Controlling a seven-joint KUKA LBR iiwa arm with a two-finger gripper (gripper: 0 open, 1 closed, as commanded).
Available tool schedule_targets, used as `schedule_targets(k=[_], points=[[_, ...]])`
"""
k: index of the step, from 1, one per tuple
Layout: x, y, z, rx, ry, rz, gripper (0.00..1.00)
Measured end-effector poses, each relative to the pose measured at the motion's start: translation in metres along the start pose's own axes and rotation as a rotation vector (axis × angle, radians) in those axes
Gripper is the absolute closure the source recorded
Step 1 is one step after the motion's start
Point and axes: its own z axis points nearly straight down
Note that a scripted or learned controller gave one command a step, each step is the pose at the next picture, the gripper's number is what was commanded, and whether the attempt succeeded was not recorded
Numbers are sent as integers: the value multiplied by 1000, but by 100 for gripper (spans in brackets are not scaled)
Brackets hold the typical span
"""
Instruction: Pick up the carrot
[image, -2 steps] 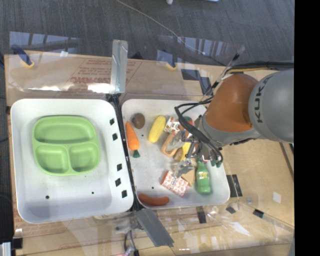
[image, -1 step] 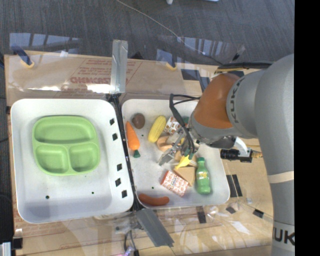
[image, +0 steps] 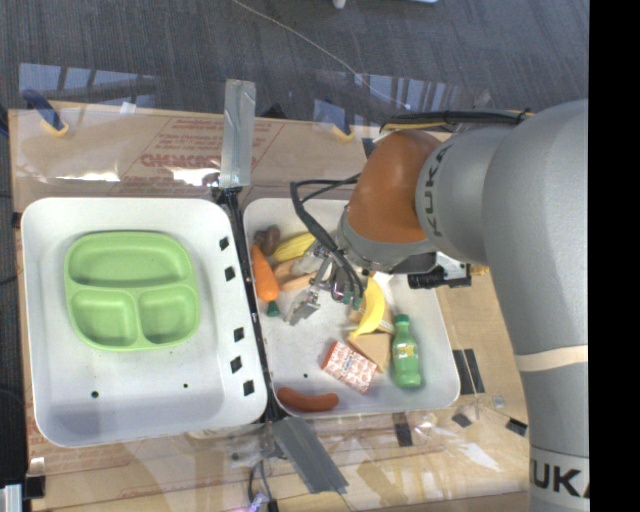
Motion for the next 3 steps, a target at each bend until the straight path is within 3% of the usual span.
schedule_targets(k=[1, 2, 3], points=[[-3, 2, -13, 0, -7, -9, 100], [-6, -14, -183, -1, -11, -60, 100], [-22, -106, -228, 3, -1, -250, 100]])
